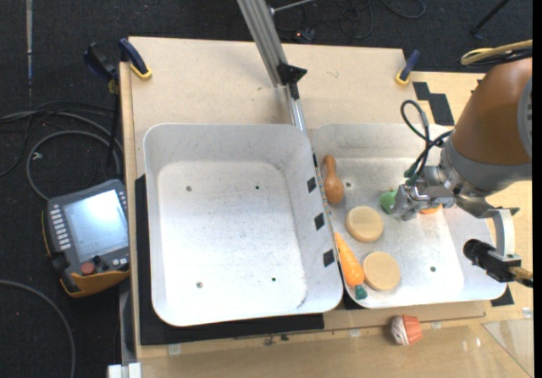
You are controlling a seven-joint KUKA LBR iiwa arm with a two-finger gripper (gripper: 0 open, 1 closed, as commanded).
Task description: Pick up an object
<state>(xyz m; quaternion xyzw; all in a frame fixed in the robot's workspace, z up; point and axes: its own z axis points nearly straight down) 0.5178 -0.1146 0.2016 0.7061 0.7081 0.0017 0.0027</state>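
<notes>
I found the gripper [412, 202] low in the right bin [440, 279], centre-right of frame, beside a green object [389, 200], presumably its target; jaw state indeterminable.

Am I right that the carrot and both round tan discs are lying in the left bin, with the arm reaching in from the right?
Not quite: the carrot and both round tan discs lie in the right bin, not the left bin, as the camera view shows. The arm does reach in from the right.
</notes>
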